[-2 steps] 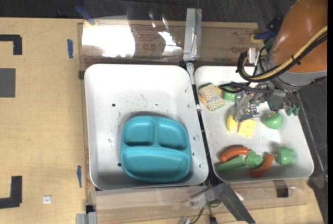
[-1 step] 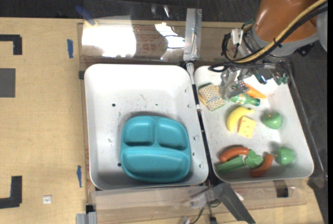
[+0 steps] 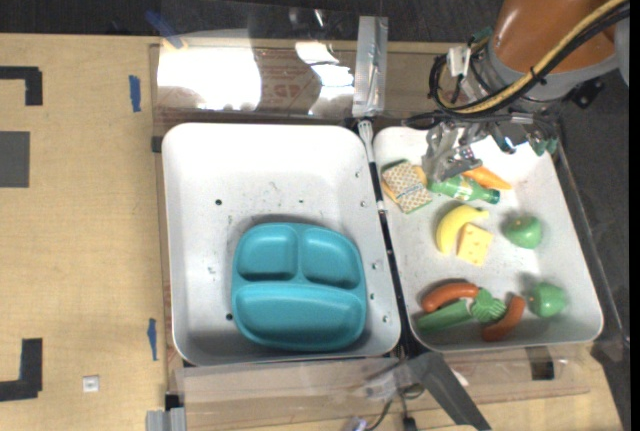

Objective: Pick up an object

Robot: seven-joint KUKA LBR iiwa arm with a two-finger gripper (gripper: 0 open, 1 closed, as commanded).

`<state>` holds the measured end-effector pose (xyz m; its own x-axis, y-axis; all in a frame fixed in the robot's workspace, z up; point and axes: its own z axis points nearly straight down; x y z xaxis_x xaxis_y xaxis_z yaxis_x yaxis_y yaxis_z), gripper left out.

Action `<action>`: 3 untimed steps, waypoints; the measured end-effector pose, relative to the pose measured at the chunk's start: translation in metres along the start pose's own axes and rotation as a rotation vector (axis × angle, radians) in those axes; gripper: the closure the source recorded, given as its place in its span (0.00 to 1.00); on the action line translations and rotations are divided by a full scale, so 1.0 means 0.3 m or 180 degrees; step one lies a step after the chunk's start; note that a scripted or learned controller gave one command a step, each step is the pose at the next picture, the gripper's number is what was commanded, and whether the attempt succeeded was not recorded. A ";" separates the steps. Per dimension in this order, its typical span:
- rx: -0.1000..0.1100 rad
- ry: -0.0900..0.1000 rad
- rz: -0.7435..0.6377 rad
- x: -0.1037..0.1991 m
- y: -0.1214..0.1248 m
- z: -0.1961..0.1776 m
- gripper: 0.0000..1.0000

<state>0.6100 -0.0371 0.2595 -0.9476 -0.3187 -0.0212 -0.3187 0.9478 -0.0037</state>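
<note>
The gripper [image 3: 447,162] hangs low over the far part of the right bin [image 3: 578,219]. I cannot tell how its tips are set. Right under it lie a green bottle [image 3: 462,188] and an orange carrot [image 3: 487,179], close together. A waffle [image 3: 404,185] lies just to their left. Nearer sit a yellow banana [image 3: 451,222] touching a cheese block [image 3: 475,243], and a green pepper [image 3: 522,232]. The left bin [image 3: 200,169] holds a blue tray [image 3: 298,287].

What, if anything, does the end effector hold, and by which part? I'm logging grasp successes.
It cannot be told: the end effector sits low over the green bottle and carrot in the right bin.
</note>
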 end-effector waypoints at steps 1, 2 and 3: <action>-0.0009 0.0029 0.0102 -0.193 -0.044 -0.115 1.00; -0.0006 0.0027 0.0544 -0.240 0.110 -0.239 1.00; -0.0014 0.0046 0.0807 -0.345 0.424 -0.180 1.00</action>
<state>0.6665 0.1164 0.3152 -0.9975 -0.0708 -0.0066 -0.0708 0.9975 0.0044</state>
